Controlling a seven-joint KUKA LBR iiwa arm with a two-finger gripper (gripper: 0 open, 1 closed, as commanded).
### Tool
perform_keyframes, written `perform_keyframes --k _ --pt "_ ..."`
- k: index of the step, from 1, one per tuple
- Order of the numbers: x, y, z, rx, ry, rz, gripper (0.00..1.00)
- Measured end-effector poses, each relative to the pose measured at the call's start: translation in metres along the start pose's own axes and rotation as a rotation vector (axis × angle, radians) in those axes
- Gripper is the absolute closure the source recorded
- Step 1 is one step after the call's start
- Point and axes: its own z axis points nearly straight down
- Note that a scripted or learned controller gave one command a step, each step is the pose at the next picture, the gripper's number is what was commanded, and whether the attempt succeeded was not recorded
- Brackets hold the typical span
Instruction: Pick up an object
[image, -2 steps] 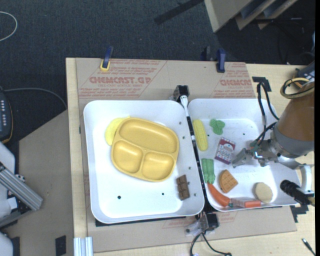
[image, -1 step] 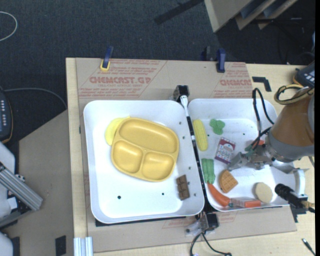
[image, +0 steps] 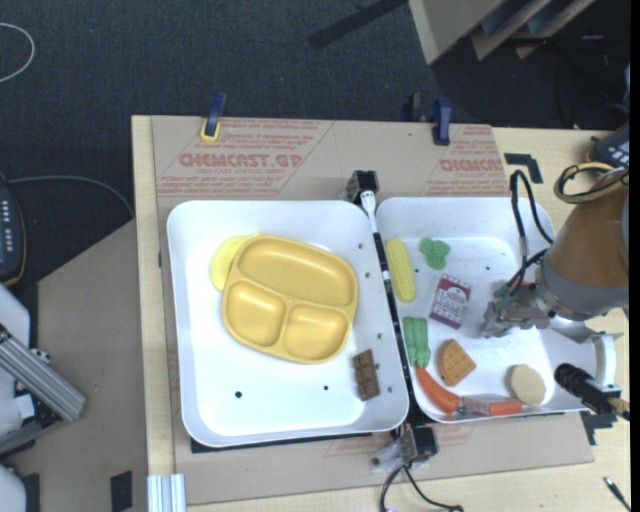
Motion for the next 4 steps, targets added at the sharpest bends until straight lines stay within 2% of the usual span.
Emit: perform_keyframes --k 2,3,4 --pt "0.005 -0.004 -0.124 -0.007 -0.003 -0.002 1.00" --pt "0.005 -0.004 -0.130 -0.003 -0.002 -0.002 1.00" --pt "0.060 0.012 -0.134 -0.003 0.001 -0.008 1.00"
